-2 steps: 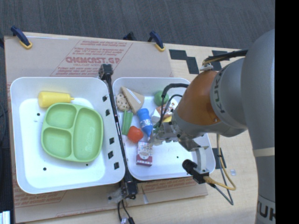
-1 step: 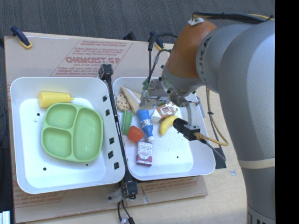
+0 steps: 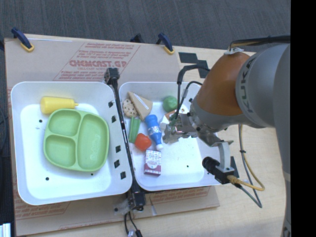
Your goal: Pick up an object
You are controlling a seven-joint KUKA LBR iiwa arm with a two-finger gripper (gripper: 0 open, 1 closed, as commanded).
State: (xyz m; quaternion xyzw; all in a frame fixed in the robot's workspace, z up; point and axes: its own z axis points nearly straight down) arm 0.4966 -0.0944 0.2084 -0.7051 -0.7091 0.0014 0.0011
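Observation:
The right bin (image 3: pixel 192 177) holds several small items: a blue and white bottle (image 3: pixel 154 129), a red-orange piece (image 3: pixel 143 141), a green stick (image 3: pixel 134 129), a tan wedge (image 3: pixel 140 104), a speckled cookie (image 3: pixel 129 108), a green ball (image 3: pixel 170 102) and a red and white carton (image 3: pixel 153 162). My gripper (image 3: pixel 171 131) hangs low over the bin's middle, just right of the blue bottle. The wrist hides its fingers from above.
The left bin (image 3: pixel 29 181) carries a green divided plate (image 3: pixel 77 139) and a yellow bottle-shaped toy (image 3: pixel 58 104). A black clip bar (image 3: pixel 121 132) runs between the bins. The arm's orange band (image 3: pixel 222 90) and cables cover the right bin's right side.

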